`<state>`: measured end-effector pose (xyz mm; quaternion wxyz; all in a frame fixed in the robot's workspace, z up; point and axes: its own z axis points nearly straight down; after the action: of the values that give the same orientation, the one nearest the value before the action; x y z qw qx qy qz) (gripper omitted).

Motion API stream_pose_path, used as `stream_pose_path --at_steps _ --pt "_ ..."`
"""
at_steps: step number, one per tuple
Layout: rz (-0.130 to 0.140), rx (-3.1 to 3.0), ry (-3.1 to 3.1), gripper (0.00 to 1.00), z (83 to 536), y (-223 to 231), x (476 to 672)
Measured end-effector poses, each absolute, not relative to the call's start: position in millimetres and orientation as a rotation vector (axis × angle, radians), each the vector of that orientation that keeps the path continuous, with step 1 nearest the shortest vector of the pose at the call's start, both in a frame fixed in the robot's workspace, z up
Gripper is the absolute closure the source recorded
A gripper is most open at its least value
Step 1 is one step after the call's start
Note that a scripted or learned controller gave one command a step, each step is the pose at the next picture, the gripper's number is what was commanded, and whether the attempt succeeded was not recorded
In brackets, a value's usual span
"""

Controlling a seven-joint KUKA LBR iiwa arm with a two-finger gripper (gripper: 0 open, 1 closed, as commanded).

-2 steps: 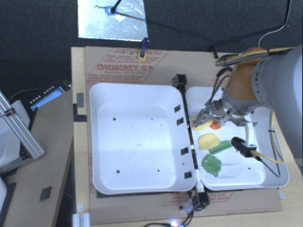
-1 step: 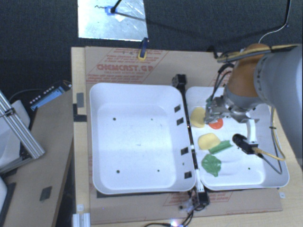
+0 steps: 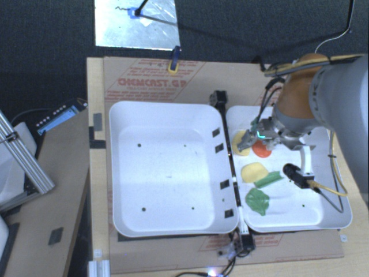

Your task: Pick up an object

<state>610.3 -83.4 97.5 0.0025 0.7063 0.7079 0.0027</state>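
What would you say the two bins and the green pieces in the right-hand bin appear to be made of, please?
Left bin and right bin: probably thin moulded plastic, glossy white, judging by rounded rims and soft sheen. Green leafy piece and green stick: likely plastic or rubber toy food, with flat, uniform colour; the view is too coarse to be sure.

The left bin (image 3: 167,172) offers unobstructed floor across its full width. In the right bin (image 3: 328,212), the arm (image 3: 323,97) overhangs the far half, and the claw (image 3: 252,141) occupies the space above the yellow and red pieces (image 3: 253,149) beside the divider (image 3: 230,172). A yellow object (image 3: 254,171), green stick (image 3: 268,180) and green lump (image 3: 258,201) crowd the near-left floor; the near-right corner is open.
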Motion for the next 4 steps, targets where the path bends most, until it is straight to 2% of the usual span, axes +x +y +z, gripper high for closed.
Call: stream_pose_path --at_steps 1,2,3,4 --pt "0.012 2.213 2.220 1.00 109 -83 611.4" --pt "0.011 2.213 2.220 0.00 108 -83 611.1" --pt "-0.004 2.225 2.221 0.00 83 -114 577.5" --pt "0.003 2.217 2.222 1.00 95 -112 580.5"
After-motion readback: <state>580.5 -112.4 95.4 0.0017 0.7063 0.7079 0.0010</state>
